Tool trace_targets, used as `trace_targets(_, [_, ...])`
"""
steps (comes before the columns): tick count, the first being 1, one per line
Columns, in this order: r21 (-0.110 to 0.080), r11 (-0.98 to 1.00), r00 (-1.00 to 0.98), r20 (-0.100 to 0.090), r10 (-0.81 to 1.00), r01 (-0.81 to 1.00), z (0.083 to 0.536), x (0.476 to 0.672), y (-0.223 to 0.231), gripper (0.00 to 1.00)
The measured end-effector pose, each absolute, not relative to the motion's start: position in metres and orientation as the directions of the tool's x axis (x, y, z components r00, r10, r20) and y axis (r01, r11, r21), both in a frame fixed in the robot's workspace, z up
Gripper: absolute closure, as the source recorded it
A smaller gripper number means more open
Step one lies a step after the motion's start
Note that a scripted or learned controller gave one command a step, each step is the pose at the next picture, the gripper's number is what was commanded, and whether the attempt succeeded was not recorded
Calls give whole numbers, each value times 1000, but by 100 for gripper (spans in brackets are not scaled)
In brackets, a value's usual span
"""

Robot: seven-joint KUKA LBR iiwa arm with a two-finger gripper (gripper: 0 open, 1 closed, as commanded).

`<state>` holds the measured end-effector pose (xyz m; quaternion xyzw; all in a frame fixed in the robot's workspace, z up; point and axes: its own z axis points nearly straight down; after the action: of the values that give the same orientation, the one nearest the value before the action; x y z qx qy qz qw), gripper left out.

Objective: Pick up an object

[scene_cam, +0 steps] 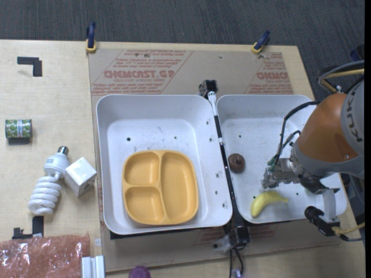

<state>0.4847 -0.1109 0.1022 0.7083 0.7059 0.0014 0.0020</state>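
Observation:
A yellow banana (265,203) lies near the front of the right bin (249,112). A small brown round object (236,163) sits at that bin's left side, close to the divider. My gripper (272,177) reaches down from the arm at the right and hovers just above the banana's right end. The arm's orange band (330,129) covers the right part of the bin. A yellow divided plate (160,186) rests in the left bin (116,120).
On the bench left of the bins lie a spiral light bulb (47,181), a white cube (80,176) and a small green can (18,129). A pink mesh bag (43,258) sits at the front left corner. Cables (327,222) trail by the right bin's front.

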Motion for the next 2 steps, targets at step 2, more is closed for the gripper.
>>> trace_targets(2, [1,1,-1,-1,1000,1000,133,564,-162,100])
